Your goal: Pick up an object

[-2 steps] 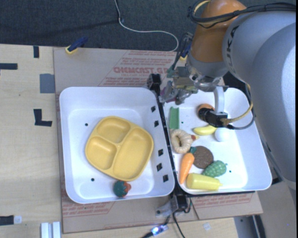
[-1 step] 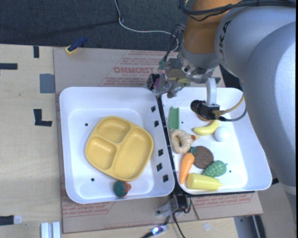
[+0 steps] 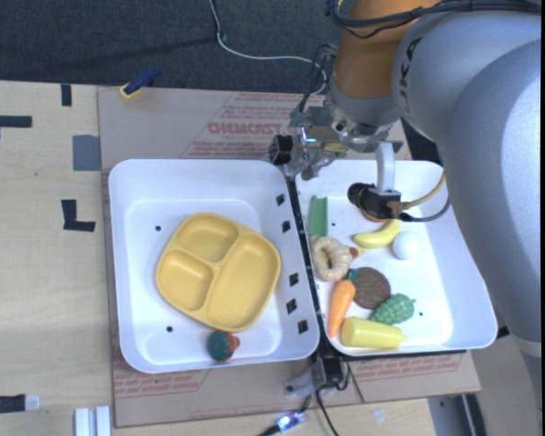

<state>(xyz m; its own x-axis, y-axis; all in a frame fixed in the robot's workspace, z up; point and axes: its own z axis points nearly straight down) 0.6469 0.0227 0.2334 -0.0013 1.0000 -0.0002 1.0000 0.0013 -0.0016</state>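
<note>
My gripper (image 3: 305,159) hangs over the far end of the divider between the two white bins, above the right bin's (image 3: 454,271) back left corner. Just in front of it lies a green stick (image 3: 318,216). Further forward in the right bin are a yellow banana (image 3: 379,235), a white egg (image 3: 402,246), a beige ring-shaped pastry (image 3: 331,257), a brown cookie (image 3: 371,286), an orange carrot (image 3: 341,307), a bumpy green item (image 3: 393,310) and a pale yellow piece (image 3: 372,333). I see nothing held by the gripper.
The left bin (image 3: 132,243) holds a yellow divided plate (image 3: 220,271) and a small red-and-green item (image 3: 222,344) near its front wall. The large grey arm (image 3: 490,107) covers the right side of the scene. Cardboard (image 3: 200,121) lies under both bins.
</note>
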